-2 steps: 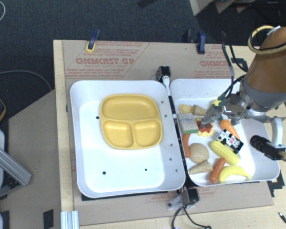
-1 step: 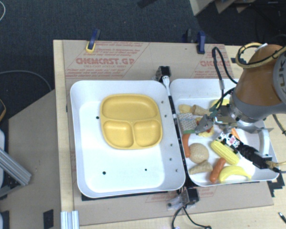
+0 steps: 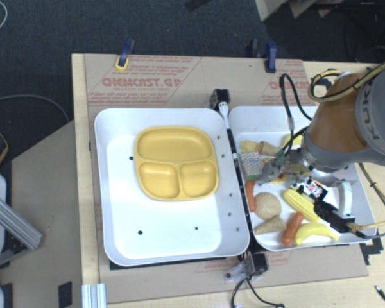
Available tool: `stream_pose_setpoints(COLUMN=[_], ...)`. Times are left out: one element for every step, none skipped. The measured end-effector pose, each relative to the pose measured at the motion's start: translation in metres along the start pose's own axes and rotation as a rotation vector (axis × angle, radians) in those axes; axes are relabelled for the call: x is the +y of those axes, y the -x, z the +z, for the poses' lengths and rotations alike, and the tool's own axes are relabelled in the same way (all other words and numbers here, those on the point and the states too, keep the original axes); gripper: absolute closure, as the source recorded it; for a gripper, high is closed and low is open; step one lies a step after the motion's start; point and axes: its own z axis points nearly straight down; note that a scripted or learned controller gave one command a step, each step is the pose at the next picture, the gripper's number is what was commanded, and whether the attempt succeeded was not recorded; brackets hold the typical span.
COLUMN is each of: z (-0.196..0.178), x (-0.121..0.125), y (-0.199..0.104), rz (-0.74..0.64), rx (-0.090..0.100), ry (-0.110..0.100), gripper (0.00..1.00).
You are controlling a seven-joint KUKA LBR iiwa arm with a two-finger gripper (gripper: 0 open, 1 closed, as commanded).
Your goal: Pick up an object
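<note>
The right bin (image 3: 240,117) holds several toy foods: a round bread roll (image 3: 267,204), a corn cob (image 3: 299,202), a yellow banana (image 3: 314,235), a reddish sausage (image 3: 292,228), an orange carrot (image 3: 250,195) and tan pieces (image 3: 256,147) at the back. My gripper (image 3: 274,172) is low inside this bin, just above the roll and left of the corn, near a grey mesh item (image 3: 251,164). I see nothing clearly held in it. The wrist and orange band hide the bin's right middle.
The left bin (image 3: 115,191) carries a yellow divided plate (image 3: 177,162). A black divider clamp (image 3: 219,99) sits between the bins at the back. Cables loop over the arm at the right. Blue and yellow clamps (image 3: 123,58) hold the board's far edge.
</note>
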Motion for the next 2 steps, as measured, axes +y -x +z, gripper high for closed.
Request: stream_pose_setpoints(z=[0.0106,0.0039], x=[0.0020,-0.0001], y=[-0.0009,-0.0002], rz=[-0.001,0.002], rx=[0.000,0.000], ry=[0.004,-0.002], gripper=[0.00,1.00])
